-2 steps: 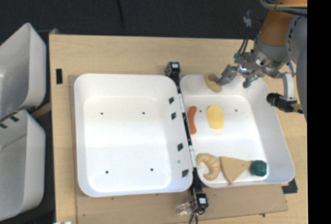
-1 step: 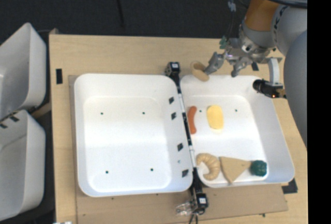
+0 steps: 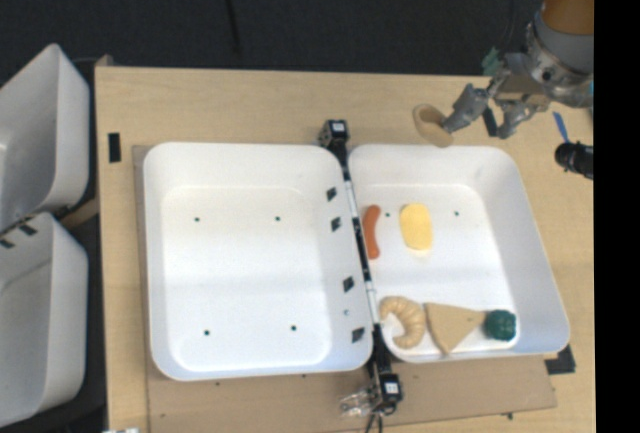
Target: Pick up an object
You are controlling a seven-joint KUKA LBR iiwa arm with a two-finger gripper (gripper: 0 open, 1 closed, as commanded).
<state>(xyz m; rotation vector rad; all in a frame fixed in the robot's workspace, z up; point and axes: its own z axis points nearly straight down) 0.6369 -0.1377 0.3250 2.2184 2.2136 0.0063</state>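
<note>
The right bin [image 3: 520, 221] holds an orange sausage-shaped piece [image 3: 371, 230] near the divider, a yellow oval piece [image 3: 416, 227], a tan croissant [image 3: 402, 318], a tan wedge [image 3: 452, 326] and a dark green ball [image 3: 500, 324] in its near corner. My gripper [image 3: 487, 111] hangs high over the bin's far right edge, away from all of them. Its two grey fingers [image 3: 465, 109] are spread apart with nothing between them.
The left bin [image 3: 240, 261] lies beside the right one, joined by a black-clipped divider [image 3: 352, 251]. A tan ring-like item [image 3: 432, 124] lies on the bench behind the right bin. White containers [image 3: 35, 221] stand at the far left.
</note>
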